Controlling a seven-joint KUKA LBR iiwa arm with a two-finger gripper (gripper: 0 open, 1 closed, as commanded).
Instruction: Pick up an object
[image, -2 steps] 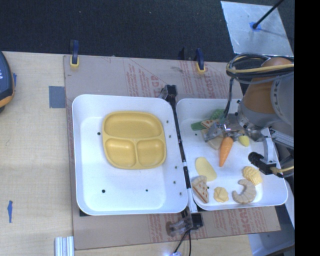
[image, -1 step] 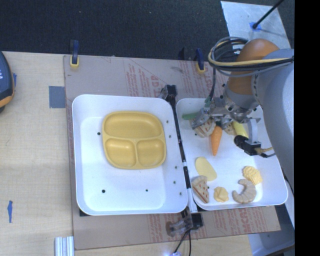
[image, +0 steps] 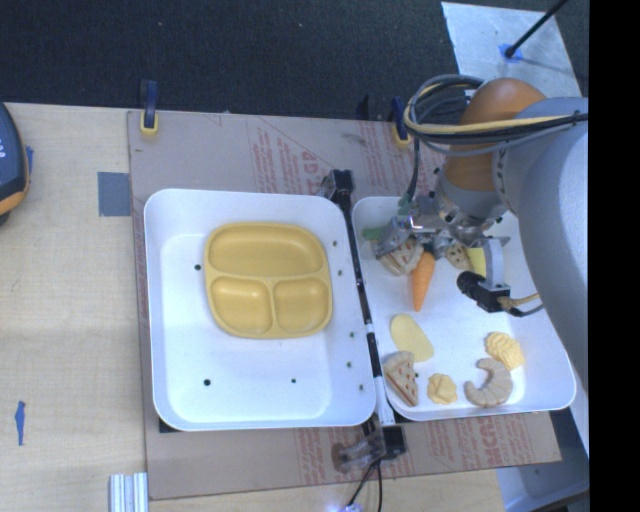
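Two white bins side by side on the counter (image: 70, 300): left bin (image: 180, 400) and right bin (image: 545, 385). In the left bin, one yellow divided plate (image: 268, 278) with three compartments, lying flat near the far middle. In the right bin, several small toy foods, counted as follows. One orange carrot (image: 421, 281), lying with its tip toward the near side, in the far part of the bin. One pale yellow flat piece (image: 410, 336), just near of the carrot. One sandwich wedge (image: 402, 377) at the near left corner. One small yellow round piece (image: 441, 388) beside the wedge. One croissant (image: 489, 383), curved, near the front wall. One yellow ridged piece (image: 503, 349), just behind the croissant. One brownish piece (image: 399, 258) and one yellow piece (image: 474, 260) at the far end, partly hidden under the tool, not clear enough to name. Also one black clamp (image: 340, 184) at the far junction of the bins and one blue-yellow clip (image: 149, 108) at the cardboard's far left corner.

Reaching in from the right, grey arm (image: 560, 230) with orange band (image: 500, 105), wrist pointing down over the far part of the right bin. Pincer (image: 432, 232) low, just above the carrot's thick end; spread or pressed together, cannot tell. Nothing seen between the fingers.
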